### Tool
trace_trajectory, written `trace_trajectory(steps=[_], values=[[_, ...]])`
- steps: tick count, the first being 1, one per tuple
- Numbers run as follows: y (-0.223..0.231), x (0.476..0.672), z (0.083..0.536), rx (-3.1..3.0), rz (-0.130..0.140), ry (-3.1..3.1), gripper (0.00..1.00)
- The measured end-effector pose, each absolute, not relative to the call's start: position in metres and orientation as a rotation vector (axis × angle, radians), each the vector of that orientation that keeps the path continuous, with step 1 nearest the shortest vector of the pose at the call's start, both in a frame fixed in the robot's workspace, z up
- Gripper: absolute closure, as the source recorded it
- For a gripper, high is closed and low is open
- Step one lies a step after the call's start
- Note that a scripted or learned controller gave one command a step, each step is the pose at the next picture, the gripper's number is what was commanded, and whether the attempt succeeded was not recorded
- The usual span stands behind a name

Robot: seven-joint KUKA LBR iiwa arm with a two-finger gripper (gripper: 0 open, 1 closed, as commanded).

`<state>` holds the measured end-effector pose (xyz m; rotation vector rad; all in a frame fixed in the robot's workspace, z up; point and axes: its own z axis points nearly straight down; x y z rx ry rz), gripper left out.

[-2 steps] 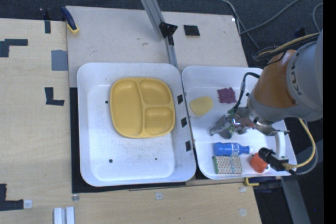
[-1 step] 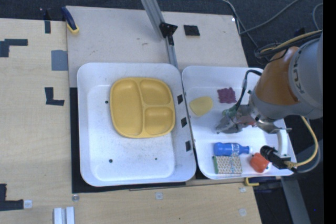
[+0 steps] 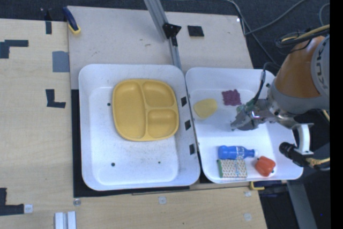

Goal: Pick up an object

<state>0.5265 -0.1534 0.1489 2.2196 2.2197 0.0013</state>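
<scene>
In the right bin (image 3: pixel 214 75) lie a pale yellow rounded object (image 3: pixel 205 108), a small purple piece (image 3: pixel 231 97), a blue bottle with a white cap (image 3: pixel 235 152), a green patterned packet (image 3: pixel 232 168) and a red object (image 3: pixel 264 165). My gripper (image 3: pixel 244 119) hangs low over the middle of this bin, right of the yellow object and just below the purple piece. Nothing is visibly between its fingertips.
The left bin (image 3: pixel 99 131) holds a yellow divided plate (image 3: pixel 145 109). A slanted metal bar (image 3: pixel 155 2) runs from the top down to the gap between the bins. Cables lie on the dark floor at the upper right.
</scene>
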Motion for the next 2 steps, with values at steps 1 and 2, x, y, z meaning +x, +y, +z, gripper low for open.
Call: trace_trajectory(steps=[1,2], values=[[-0.154,0.530,0.212,2.216,0.004,2.220,1.00],[-0.154,0.530,0.232,2.219,0.001,2.223,1.00]])
